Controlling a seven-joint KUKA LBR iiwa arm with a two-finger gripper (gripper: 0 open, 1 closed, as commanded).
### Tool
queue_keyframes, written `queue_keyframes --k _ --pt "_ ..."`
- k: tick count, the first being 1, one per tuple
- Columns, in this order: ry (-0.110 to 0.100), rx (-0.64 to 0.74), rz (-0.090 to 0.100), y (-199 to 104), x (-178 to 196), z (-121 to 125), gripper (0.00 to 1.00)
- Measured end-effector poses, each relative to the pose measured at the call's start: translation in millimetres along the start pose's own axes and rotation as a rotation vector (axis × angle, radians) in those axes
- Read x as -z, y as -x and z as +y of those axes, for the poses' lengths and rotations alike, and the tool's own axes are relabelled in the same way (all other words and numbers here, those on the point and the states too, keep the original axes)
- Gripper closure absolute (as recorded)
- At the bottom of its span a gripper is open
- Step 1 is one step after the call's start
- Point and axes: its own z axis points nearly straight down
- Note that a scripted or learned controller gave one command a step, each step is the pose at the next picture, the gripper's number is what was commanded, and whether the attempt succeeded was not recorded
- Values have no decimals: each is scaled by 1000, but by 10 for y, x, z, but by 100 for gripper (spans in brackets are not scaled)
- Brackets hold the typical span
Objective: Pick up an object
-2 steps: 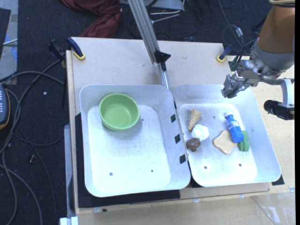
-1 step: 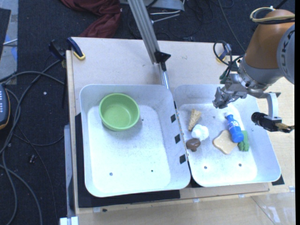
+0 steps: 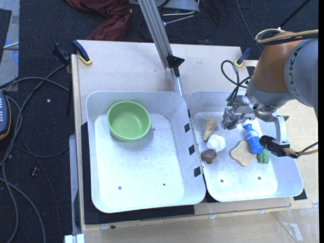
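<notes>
The worktop (image 3: 126, 59) carries two shallow white bins side by side. The left bin (image 3: 142, 186) holds one item, a green bowl (image 3: 128, 119), standing upright in its far left part.

The right bin (image 3: 248, 189) holds a cluster of small objects near its middle. A tan cone-shaped piece (image 3: 209, 128) lies toward the bin's left side. Just below it sits a white lumpy object (image 3: 216, 143), and just below that, touching or nearly touching, a small brown rounded object (image 3: 208, 156). To the right of these lies a flat tan piece shaped like a bread slice (image 3: 242, 155). A blue bottle (image 3: 252, 137) lies on its side just above and right of the tan piece, its pale cap pointing toward the far side of the bin. A small green object (image 3: 263, 157) sits at the bottle's lower end.

The arm (image 3: 283, 70) reaches in from the right, its orange band above the wrist. The tool (image 3: 232, 119) is low over the far part of the right bin, between the cone-shaped piece and the cap end of the blue bottle. Its finger position cannot be determined; the fingertips are not resolved against the bin surface. No object is seen between them.

A slanted metal post (image 3: 157, 27) rises from the worktop at the far junction of the bins.
</notes>
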Motion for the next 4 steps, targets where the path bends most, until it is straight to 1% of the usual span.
queue_keyframes --k 1,2,3,4 --pt "2 -1 -1 38 -605 62 0" --pt "8 -2 -1 39 -466 76 100" --pt "12 -2 -3 108 -11 117 100" --pt "14 3 -3 110 519 128 100"
